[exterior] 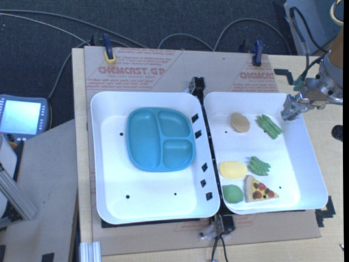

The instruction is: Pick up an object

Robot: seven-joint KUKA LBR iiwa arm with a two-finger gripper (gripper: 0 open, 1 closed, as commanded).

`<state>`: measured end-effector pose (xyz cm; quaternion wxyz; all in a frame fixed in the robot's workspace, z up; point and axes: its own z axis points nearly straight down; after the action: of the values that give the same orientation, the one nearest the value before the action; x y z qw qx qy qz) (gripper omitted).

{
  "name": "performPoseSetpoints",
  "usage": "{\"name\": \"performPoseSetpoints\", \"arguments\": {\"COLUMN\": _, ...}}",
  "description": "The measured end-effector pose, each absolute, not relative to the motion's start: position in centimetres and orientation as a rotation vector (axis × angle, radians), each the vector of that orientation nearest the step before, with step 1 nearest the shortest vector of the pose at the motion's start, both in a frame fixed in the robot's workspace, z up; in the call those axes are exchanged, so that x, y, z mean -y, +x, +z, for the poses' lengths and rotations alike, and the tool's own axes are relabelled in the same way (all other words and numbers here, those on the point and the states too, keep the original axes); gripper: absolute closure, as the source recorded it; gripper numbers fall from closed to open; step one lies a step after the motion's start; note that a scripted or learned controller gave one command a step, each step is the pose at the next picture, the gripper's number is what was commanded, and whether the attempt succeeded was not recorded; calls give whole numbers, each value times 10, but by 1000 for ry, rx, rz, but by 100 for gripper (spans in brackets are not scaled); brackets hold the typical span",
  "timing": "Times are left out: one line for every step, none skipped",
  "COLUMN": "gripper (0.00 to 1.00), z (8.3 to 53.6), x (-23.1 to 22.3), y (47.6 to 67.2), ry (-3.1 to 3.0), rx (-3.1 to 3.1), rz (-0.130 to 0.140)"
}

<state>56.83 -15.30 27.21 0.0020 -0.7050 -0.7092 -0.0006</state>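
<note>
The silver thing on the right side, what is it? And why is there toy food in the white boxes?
That silver thing is a robot's gripper, its hand with two fingers. It hangs over the top right corner of the right bin. The camera looks down from above the bench. In that bin lies toy food: a tan potato, green beans, a yellow lemon, a leafy green, a green ball and a pizza slice. The left bin has a blue divided plate. The robot should pick something up. I see nothing between its fingers.
</note>
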Motion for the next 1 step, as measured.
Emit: {"name": "performPoseSetpoints", "arguments": {"gripper": 100, "z": 271, "x": 96, "y": 569, "ry": -2211, "rx": 2226, "rz": -2}}
